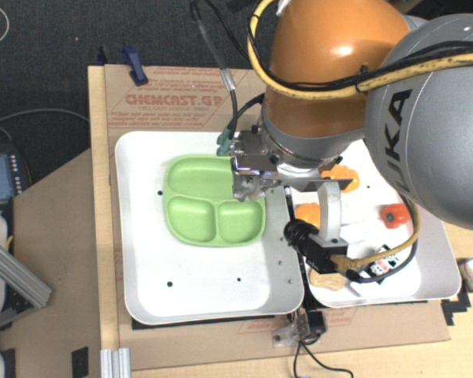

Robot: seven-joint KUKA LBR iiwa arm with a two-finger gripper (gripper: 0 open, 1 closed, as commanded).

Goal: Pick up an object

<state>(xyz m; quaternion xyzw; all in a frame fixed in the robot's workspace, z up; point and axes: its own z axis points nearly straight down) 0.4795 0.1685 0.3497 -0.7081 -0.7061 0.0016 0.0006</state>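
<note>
Your arm [363, 77] looms over the seam between the 2 bins, hiding much of the right bin [433, 282]. In the left bin [142, 235] lies a green 3-compartment tray [205, 203], the likeliest target. The gripper [248, 181] hangs at the tray's right rim; you cannot tell how far its fingers are spread or whether they grasp anything. A descent here could strike the rim and tip the tray. Small orange pieces [390, 215] sit well apart.

"CHEMCAST G.P" in red on the brown board [173, 97], partial "KU" — black letters on the grey arm [426, 148]
</note>
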